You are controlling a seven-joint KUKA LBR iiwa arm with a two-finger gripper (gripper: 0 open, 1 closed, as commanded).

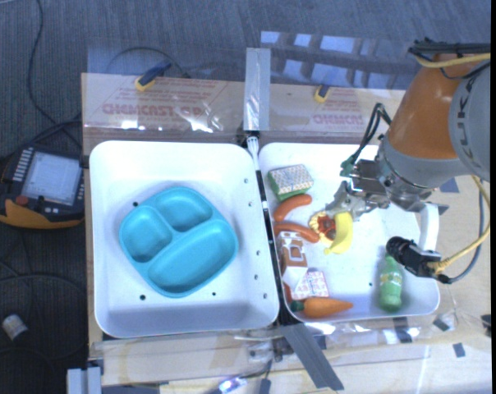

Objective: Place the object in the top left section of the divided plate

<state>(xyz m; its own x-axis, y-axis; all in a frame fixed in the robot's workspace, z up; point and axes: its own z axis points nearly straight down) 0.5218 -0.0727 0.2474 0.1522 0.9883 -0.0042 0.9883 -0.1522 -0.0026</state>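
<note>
A blue divided plate (179, 240) lies in the left bin (108, 302), with two small sections toward its upper left and one large section at its lower right. All three sections are bare. My gripper (346, 203) hangs over the right bin (424, 302), directly above a yellow banana (342, 233) and a small red and yellow toy (322, 222). I cannot make out any object lifted off the bin floor by it.
The right bin also holds a patterned green box (290, 178), an orange sausage (292, 207), a red carton (293, 251), a small pack (314, 283), a carrot (326, 307) and a green bottle (390, 283). A handheld controller (39, 187) lies on the floor at left.
</note>
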